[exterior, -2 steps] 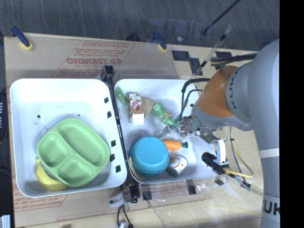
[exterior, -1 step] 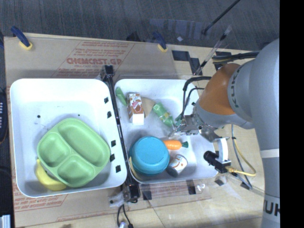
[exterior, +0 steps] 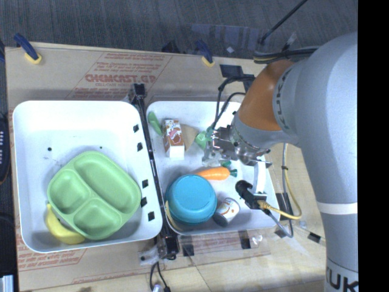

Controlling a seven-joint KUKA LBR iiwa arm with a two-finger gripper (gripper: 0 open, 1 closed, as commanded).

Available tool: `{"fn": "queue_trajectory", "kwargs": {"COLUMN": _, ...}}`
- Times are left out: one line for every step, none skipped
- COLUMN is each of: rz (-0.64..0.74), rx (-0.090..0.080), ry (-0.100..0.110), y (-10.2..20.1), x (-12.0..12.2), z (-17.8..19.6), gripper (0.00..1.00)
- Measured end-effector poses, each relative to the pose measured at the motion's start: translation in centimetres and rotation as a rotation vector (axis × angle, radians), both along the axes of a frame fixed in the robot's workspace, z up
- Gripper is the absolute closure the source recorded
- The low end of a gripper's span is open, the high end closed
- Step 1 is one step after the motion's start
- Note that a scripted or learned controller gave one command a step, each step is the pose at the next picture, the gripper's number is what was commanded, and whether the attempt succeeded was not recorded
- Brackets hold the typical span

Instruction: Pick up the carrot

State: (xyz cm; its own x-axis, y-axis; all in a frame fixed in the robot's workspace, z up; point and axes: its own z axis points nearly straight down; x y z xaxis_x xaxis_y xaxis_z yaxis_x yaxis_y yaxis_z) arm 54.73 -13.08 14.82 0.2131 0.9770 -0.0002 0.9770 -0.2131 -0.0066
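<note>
Camera view, pincer [exterior: 223, 152]: state cannot tell
Carrot [exterior: 212, 174]: just below pincer, apart
Handling: likely light, stiff, smooth
Hold: mid-body, across width

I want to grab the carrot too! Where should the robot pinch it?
Probably mid-body, coming straight down. The carrot lies flat, pointing left-right, so fingers would close across its narrow width. The blue bowl crowds its near side, so staying toward the right half looks safer.

Orange carrot [exterior: 212, 174], blue bowl [exterior: 191, 199], green divided plate [exterior: 94, 194], white bins [exterior: 73, 115]
</note>
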Motion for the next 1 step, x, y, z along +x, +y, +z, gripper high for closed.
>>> {"fn": "queue_trajectory", "kwargs": {"rz": -0.001, "rx": 0.000, "ry": 0.000, "y": -0.07, "x": -0.03, "z": -0.02, "gripper": 0.00}}
